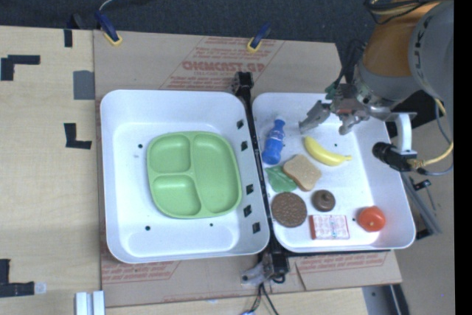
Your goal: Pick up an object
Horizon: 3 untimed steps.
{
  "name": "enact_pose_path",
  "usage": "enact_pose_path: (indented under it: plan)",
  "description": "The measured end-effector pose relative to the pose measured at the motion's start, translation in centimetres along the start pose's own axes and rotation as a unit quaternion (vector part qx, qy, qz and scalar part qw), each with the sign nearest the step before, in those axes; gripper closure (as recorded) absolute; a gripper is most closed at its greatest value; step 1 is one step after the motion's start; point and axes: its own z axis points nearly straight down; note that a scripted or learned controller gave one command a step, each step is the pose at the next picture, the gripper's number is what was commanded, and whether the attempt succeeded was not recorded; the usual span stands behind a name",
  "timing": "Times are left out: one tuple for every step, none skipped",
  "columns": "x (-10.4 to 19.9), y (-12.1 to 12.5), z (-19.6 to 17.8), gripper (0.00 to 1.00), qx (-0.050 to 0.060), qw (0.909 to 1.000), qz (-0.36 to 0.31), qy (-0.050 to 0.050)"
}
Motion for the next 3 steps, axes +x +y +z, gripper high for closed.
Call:
enact_pose_path:
  plan:
    - [-2.2, 1.2, 10.2, 0.00, -0.002, 1.0000, 0.000, -0.001]
    - [-2.3, 1.2, 9.2, 1.00, -0.003, 1.0000, 0.000, -0.002]
    - [5.3, 1.2, 0.4, 1.00, -0.001, 1.0000, -0.001, 0.000]
